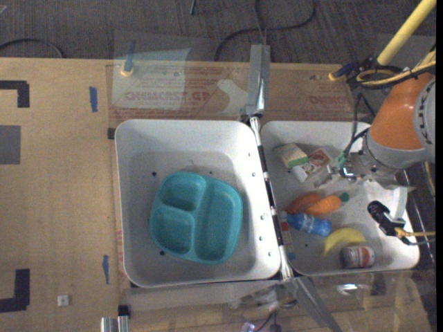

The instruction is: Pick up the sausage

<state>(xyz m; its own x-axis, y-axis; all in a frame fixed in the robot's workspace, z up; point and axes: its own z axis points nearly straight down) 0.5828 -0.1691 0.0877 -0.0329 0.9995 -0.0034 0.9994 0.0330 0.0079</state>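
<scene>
The gripper (pixel 344 171) is seen low over the far side of the right bin (pixel 408 258), but whether it is wide, narrow or holding anything cannot be told. The sausage (pixel 304 203) is found near the bin's middle, touching a carrot (pixel 328 205), with a blue bottle (pixel 309 224) just beside. A teal tray (pixel 196 217) is seen in the left bin (pixel 131 144).

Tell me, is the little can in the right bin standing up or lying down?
Lying down. The can rests on its side near the front of the right bin, just below the banana.
</scene>
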